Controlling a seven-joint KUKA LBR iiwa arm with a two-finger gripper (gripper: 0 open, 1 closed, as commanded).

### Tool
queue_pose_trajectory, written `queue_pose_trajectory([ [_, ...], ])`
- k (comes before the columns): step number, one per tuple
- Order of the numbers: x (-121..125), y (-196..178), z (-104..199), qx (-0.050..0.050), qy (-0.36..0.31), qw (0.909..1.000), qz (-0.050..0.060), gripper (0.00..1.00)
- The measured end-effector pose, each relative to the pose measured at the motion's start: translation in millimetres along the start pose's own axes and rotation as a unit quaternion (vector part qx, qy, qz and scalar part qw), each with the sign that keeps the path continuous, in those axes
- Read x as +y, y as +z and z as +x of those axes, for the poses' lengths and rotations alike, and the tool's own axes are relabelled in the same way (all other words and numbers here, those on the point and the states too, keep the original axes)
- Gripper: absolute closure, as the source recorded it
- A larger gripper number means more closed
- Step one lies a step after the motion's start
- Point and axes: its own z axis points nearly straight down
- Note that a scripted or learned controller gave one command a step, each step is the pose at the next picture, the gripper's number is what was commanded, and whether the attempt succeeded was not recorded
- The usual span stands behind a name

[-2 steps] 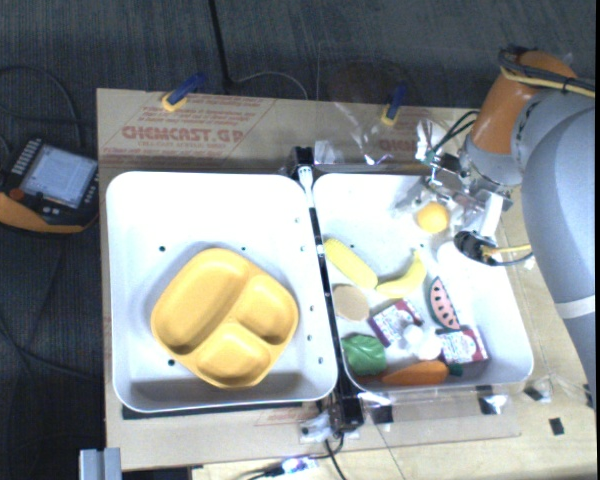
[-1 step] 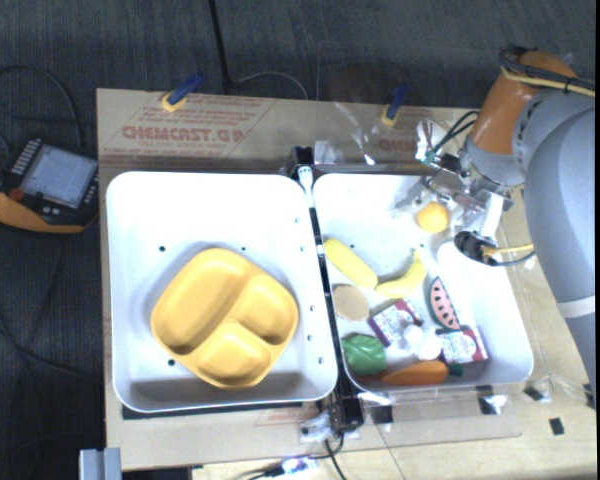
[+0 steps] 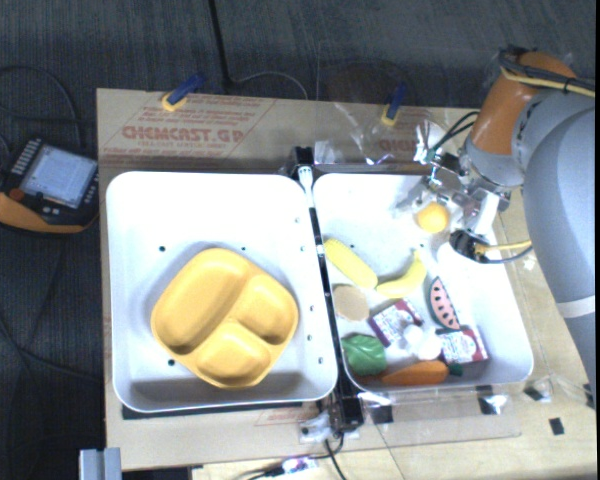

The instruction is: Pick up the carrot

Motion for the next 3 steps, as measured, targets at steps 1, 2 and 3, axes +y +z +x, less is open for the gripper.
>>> queue_pose_trajectory([
  [1, -3.0, -1.2, -0.3, -0.002, 0.006, 1.0000, -0.003, 0.00],
  [2, -2.8, -1.4, -0.5, -0.002, 0.006, 1.0000, -0.004, 0.00],
  [3, -2.8, -1.4, -0.6, -0.002, 0.006, 1.0000, -0.004, 0.00],
])
